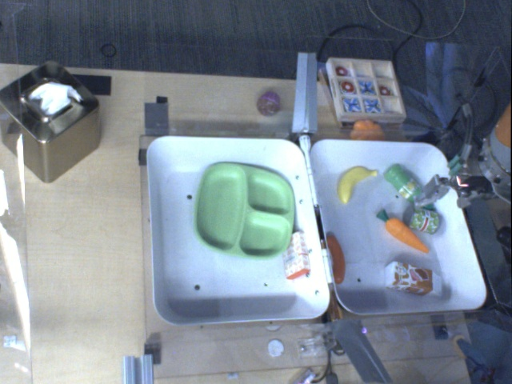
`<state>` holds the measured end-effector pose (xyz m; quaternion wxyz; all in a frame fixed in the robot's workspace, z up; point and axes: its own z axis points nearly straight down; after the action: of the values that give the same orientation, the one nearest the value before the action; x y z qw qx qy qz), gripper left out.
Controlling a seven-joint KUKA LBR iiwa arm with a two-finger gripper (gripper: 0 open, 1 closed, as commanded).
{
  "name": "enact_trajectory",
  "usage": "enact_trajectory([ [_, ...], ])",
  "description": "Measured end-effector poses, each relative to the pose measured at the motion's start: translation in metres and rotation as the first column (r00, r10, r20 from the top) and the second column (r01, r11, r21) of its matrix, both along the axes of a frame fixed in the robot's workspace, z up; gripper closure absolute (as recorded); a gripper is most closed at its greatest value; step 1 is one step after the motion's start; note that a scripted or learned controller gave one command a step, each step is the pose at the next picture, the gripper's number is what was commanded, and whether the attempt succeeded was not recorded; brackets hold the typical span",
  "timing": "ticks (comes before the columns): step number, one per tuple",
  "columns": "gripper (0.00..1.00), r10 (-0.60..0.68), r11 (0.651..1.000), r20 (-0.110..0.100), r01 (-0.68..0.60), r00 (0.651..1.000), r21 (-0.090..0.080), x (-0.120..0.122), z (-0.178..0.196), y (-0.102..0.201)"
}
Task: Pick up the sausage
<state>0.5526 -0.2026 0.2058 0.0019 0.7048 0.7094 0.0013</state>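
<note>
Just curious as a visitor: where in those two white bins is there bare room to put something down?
Left bin: bare floor left of and below the green tray. Right bin: a bare patch between banana, carrot and sausage. Crowded at its upper right, where bottle, can and gripper cluster.

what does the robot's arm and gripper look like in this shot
The gripper is a small grey metal part with a tiny red light on its body. The arm behind it is grey, with an orange patch at the picture's right edge and thin dark cables running alongside.
</note>
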Motion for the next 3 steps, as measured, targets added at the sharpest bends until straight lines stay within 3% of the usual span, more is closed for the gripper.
enact_trajectory([
  [1, 0.00, 0.227, 0.974, 0.000, -0.227, 0.974, 0.000, -0.029, -0.036, 0.066],
  [2, 1.00, 0.229, 0.973, 0.007, -0.229, 0.973, -0.003, -0.027, -0.024, 0.067],
  [3, 1.00, 0.206, 0.978, 0.014, -0.206, 0.978, -0.004, -0.014, -0.114, 0.115],
])
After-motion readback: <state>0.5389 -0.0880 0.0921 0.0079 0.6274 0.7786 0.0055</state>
